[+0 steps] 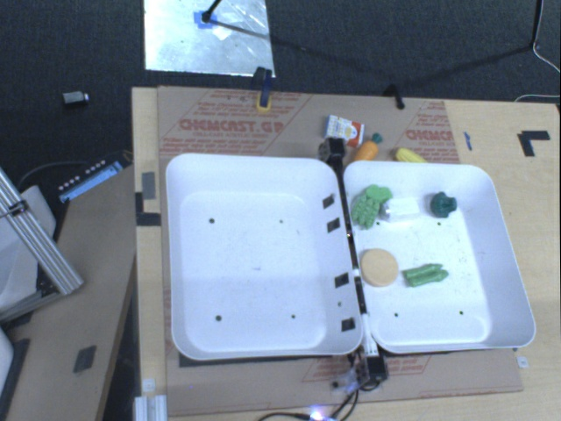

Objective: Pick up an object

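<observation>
Objects all sit in the right bin [491, 235]; the left bin [254, 253] carries nothing but its small dark floor marks. Candidates for the pick, all in the far half of the right bin: a light green leafy piece [370, 205] near the divider, a small white block [403, 208] just to its right and apparently touching it, a dark green knobby piece [442, 204] further right and apart, a round tan disc [379, 267] nearer and close to the divider, and a green pod-shaped piece [425, 275] just right of the disc with a small gap between.

Layout reads as a one-bin source, with the other bin left as the drop side; loose scatter gives most pieces free sides. Judgement: the dark green piece and the pod are the best isolated; the leafy piece and white block crowd each other, and the disc lies flat and low, so it looks the harder grasp.

End effector: state cannot be told from this view, and no object is raised off the bin floor. Judgement: pick not yet begun.

Outside the bins, on the worktop [79, 340] by the far rims: an orange carrot-like piece [365, 150], a yellow piece [408, 156], a small white and red packet [344, 129]. These are off the working area, likely strays. Cardboard sheet [232, 125] underlies both bins. Shiny metal plate [209, 23] lies on the dark floor beyond.
</observation>
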`<state>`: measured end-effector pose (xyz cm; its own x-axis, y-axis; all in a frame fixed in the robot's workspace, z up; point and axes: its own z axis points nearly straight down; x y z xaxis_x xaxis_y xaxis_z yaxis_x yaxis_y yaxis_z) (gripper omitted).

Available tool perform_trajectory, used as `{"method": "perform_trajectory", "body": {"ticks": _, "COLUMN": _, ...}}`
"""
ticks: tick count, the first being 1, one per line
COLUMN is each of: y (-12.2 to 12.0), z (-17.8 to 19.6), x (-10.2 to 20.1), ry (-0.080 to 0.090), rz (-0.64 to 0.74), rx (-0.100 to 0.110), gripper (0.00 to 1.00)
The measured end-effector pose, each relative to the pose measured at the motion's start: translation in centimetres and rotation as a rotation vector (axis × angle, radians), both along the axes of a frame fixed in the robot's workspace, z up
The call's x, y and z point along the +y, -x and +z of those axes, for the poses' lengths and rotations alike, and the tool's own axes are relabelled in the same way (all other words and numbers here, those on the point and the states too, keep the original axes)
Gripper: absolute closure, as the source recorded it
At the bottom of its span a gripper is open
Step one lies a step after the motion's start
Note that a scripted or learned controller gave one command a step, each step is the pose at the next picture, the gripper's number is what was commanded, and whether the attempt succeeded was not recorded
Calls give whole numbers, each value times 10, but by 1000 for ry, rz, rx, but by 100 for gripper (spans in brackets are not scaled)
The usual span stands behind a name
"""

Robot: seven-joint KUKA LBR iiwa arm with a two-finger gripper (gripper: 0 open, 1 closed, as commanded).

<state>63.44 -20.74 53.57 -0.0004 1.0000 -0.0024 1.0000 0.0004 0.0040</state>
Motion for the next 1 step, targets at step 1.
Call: {"method": "perform_trajectory", "body": {"ticks": 1, "y": -35, "z": 0, "x": 19, "ry": -1, "rz": 6, "rx": 0, "gripper": 100}}
